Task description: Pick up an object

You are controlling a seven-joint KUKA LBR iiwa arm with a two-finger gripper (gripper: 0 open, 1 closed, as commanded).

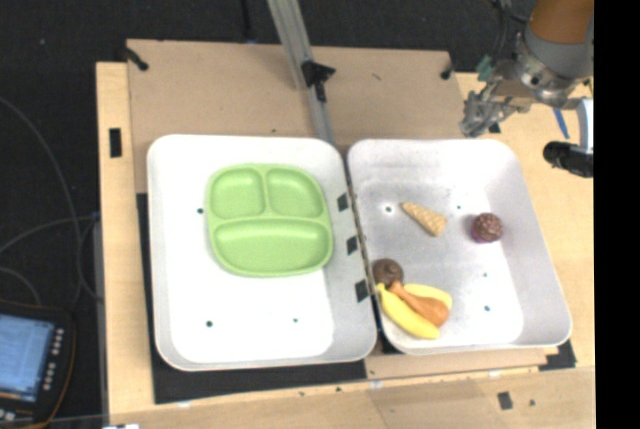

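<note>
Overhead, blurred pincer [483, 114], opening impossible to tell, above smooth white bin [520, 182] with ridged cone [425, 217]

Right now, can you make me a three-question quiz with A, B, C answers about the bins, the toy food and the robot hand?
1. Where is the green plate?
A. In the left bin
B. In the right bin
C. On the bench outside the bins

2. What colour is the banana?
A. Blue
B. Yellow
C. White

3. Where is the gripper now?
A. Touching the green plate
B. Pressing on the banana
C. Up by the right bin's far edge, touching no food

Answers:
1. A, the plate lies flat in the left bin.
2. B, it is yellow, at the right bin's near-left corner.
3. C, it hangs above the far rim, well away from the cone and the round dark fruit.
</note>
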